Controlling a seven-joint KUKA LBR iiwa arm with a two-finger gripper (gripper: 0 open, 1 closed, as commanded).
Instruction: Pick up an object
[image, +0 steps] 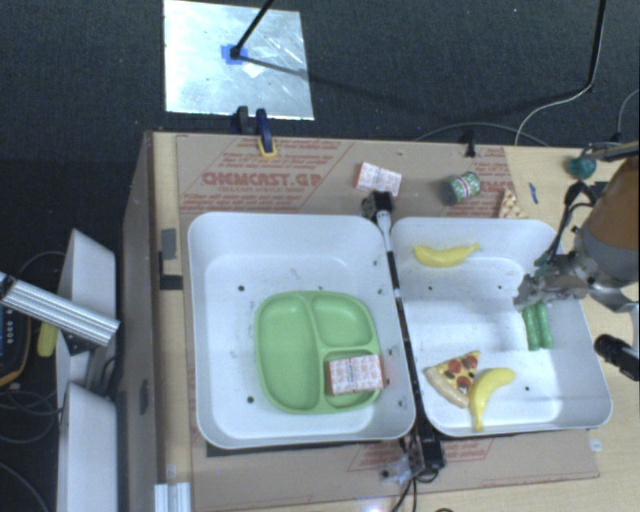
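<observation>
The right bin (590, 400) holds a yellow banana (446, 255) near its far wall. A pizza slice (454, 376) and a second banana (488, 391) lie together near its front. A green ribbed object (538, 328) lies by the right wall. My gripper (541, 293) sits low in this bin, right at the far end of that green object, with the grey arm (612, 240) rising behind it. In the left bin (215, 300) a green divided plate (300, 350) carries a pink-and-white patterned block (354, 374) in its front right compartment.
On the cardboard behind the bins lie a small packet (379, 178), a small green can (463, 186) and a cracker-like piece (510, 203). A blue-and-yellow clamp (263, 132) stands at the bench's far edge. Cables run past the arm at the right.
</observation>
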